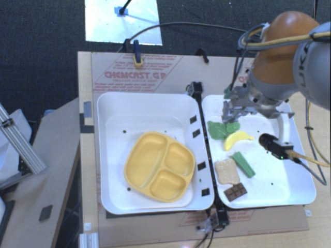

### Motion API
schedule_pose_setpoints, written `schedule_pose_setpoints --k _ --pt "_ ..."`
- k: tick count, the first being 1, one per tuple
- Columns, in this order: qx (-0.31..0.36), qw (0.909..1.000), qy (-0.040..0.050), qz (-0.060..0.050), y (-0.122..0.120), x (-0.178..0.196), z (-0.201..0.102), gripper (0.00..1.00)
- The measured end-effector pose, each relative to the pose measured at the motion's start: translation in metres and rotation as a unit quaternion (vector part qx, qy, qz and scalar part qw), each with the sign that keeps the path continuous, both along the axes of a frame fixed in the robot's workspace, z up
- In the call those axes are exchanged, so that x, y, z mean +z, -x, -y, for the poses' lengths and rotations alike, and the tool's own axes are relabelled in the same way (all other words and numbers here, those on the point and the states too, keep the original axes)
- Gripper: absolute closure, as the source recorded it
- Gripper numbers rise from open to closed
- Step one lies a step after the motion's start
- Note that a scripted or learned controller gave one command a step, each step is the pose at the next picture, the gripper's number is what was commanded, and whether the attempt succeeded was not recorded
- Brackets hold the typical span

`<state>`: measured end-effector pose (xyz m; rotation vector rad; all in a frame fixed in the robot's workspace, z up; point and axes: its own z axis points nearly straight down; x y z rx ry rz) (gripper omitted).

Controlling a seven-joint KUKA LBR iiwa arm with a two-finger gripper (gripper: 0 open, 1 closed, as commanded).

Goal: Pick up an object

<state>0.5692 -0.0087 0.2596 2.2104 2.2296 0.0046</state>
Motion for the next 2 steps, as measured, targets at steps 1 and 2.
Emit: schedule_pose_setpoints --k 1,2 --pt "0.000 1.0000 -0.0004 0.000 -0.023 0.002 -0.047 1.00" --pt "0.000 1.0000 -0.0008 0.000 -0.045 -0.003 -0.101 1.00"
